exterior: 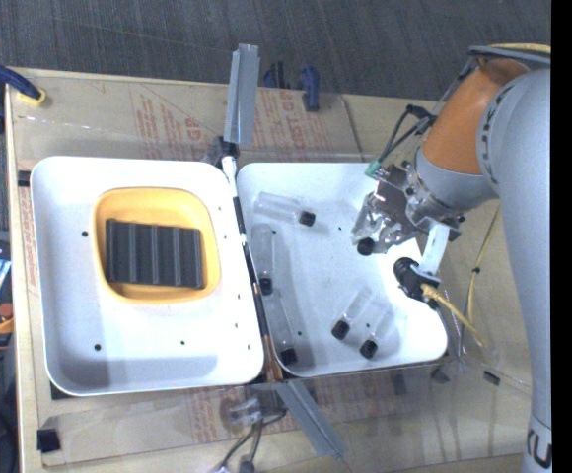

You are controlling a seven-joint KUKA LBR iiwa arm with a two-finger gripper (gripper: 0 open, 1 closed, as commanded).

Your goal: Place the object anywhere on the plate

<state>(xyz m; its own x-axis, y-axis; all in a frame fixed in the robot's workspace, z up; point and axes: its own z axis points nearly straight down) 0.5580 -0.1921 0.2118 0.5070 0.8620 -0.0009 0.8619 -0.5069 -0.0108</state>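
A yellow plate [158,201] lies in the left white bin [69,343], and a dark grey ridged block [155,254] rests on its middle. Several clear tubes with black caps lie in the right bin [311,264]: one near the back [278,207], one along the left wall [264,254], and a pair at the front right [357,315]. My gripper [370,236] hangs over the right side of the right bin, behind the pair of tubes. I see nothing held in it.
A further clear tube [278,331] lies at the right bin's front left corner. The grey arm with its orange band [464,116] crosses the bin's right rim, with cables [454,313] hanging near it. Clamps and metal bars stand at the bench's back edge.
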